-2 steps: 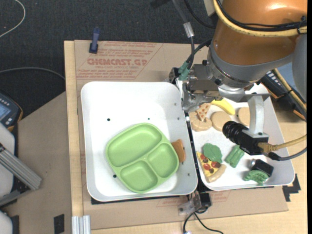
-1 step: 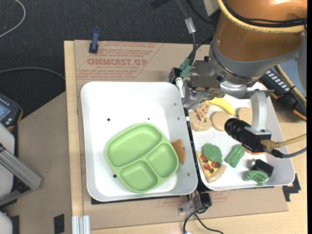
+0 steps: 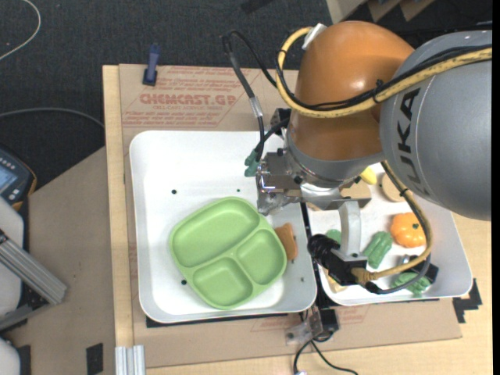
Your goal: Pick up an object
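**Mia:** Where is the gripper (image 3: pixel 272 196) hanging?

**Ben:** It is hanging low over the left bin (image 3: pixel 148 209), close to that bin's right wall. The big grey and orange arm (image 3: pixel 351 76) is covering most of it.

**Mia:** Is it spread apart or pressed together?

**Ben:** I cannot tell, because the arm is hiding that. I cannot tell if it is touching anything either.

**Mia:** What is lying closest to it?

**Ben:** A small brown piece (image 3: pixel 287 241) is lying just below it in the camera view. A green plate (image 3: pixel 228 251) with three parts is lying flat just beside that piece, below the gripper and to its left.

**Mia:** And farther out?

**Ben:** To the gripper's right, the right bin (image 3: pixel 459 266) is holding toy food. A green pod (image 3: pixel 378 248) and an orange pumpkin (image 3: pixel 408 230) are sitting near each other. A yellow piece (image 3: pixel 367 176) is peeking out by the arm.

**Mia:** What are the bins sitting on?

**Ben:** They are sitting side by side on a brown board (image 3: pixel 187 96) with red letters. A blue clip (image 3: pixel 151 65) is sitting at the board's corner, well above and left of the gripper. A dark floor (image 3: pixel 62 53) is showing around the board.
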Available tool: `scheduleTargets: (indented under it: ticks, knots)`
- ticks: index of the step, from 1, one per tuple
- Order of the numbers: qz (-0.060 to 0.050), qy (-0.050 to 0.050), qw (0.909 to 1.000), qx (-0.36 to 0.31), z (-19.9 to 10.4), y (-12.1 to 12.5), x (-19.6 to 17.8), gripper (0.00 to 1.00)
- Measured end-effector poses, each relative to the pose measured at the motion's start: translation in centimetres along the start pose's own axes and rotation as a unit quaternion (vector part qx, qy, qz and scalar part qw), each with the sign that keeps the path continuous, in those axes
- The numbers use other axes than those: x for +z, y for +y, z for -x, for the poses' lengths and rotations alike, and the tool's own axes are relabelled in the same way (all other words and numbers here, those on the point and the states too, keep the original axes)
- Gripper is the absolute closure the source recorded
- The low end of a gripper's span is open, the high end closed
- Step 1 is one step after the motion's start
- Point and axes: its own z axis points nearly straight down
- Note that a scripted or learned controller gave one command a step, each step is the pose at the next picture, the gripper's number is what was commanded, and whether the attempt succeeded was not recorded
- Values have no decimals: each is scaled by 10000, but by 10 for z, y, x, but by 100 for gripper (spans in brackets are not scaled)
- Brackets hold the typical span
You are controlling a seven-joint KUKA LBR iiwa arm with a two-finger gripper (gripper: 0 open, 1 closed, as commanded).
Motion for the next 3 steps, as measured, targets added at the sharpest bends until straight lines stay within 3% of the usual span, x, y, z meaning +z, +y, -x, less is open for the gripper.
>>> scheduleTargets:
  ticks: [1,2,3]
  knots:
    - [172,34,9998,32,64,-3,-176,100]
    - [107,38,9999,-50,-19,-5,-232,100]
    - [10,-5,10000,37,40,10,-121,100]
